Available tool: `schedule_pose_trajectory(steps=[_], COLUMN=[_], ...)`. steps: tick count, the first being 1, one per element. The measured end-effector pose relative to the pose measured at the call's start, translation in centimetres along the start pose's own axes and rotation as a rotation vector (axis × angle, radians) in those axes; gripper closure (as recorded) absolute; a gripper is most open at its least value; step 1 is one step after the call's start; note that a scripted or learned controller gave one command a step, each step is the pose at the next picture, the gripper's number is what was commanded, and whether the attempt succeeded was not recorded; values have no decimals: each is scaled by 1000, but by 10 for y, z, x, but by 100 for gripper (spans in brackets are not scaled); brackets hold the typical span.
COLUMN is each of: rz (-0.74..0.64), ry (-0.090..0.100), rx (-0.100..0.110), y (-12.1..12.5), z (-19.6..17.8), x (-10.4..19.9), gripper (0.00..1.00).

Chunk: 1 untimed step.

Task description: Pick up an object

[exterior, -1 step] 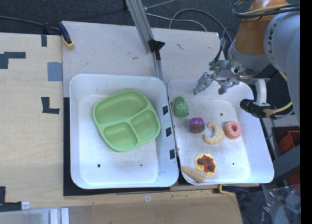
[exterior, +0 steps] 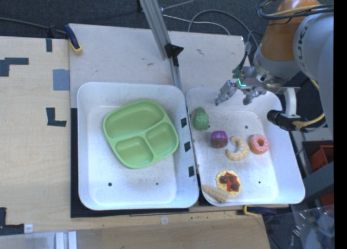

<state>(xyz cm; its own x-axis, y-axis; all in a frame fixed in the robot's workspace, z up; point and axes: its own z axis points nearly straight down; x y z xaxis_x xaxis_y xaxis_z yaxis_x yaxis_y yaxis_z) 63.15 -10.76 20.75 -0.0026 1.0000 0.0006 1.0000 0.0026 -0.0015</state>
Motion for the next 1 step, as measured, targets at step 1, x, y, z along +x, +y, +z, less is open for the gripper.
schedule_pose_trajectory(steps=[1], rz=[1], ry=[-1], rx=[7], y=[1], z=[65], x=[1], gripper=[0])
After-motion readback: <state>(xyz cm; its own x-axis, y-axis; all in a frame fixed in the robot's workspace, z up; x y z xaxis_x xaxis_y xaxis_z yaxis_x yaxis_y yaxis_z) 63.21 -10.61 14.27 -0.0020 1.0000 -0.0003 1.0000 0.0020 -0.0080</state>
